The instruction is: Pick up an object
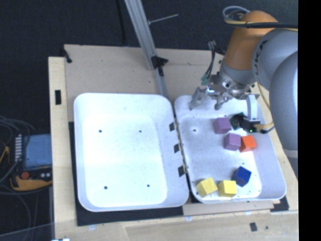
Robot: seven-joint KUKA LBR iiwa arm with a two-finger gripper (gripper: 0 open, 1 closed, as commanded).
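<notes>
Two yellow cubes (216, 187) and a blue cube (243, 175) sit farthest from the gripper (210, 99). The purple block (221, 125) is nearest it: likely light and rigid, best pinched across flat sides. Gripper hovers spread, holding nothing, over the right bin (200, 149).

We see two purple blocks (221, 125) (232, 141), an orange block (248, 143), a blue block (242, 175), two yellow blocks (206, 187) (227, 188), and white bins (85, 109) (273, 177).
</notes>
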